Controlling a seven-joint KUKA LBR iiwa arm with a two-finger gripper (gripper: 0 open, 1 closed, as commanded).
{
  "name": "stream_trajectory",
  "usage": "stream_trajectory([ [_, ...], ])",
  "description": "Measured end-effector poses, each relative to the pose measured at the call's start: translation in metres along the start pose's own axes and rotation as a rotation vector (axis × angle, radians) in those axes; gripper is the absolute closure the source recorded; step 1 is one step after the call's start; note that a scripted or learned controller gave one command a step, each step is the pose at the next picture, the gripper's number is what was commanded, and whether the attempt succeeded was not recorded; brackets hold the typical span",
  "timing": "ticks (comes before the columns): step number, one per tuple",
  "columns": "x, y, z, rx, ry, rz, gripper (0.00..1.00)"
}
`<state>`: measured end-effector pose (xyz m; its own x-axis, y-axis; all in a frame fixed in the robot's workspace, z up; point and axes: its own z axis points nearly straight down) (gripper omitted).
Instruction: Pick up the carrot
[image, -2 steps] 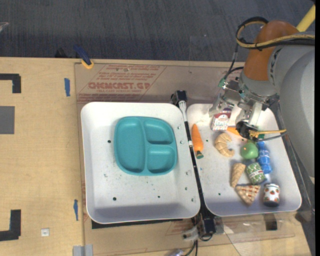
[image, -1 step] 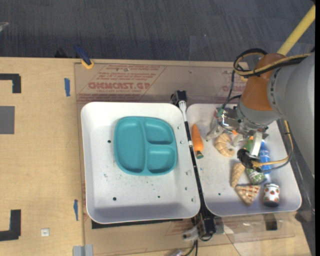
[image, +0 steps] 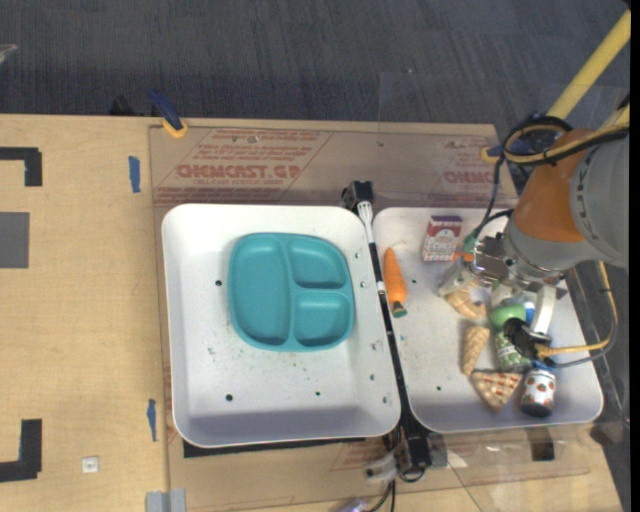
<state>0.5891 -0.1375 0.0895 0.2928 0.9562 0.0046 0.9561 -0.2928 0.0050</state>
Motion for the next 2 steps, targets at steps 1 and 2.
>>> stream_trajectory([
  [1,-0.03,-0.029,0.0,-0.005,-0.001,0.158,0.0],
  [2,-0.04,0.057,0.002,0.012,-0.002,0.422,0.0],
])
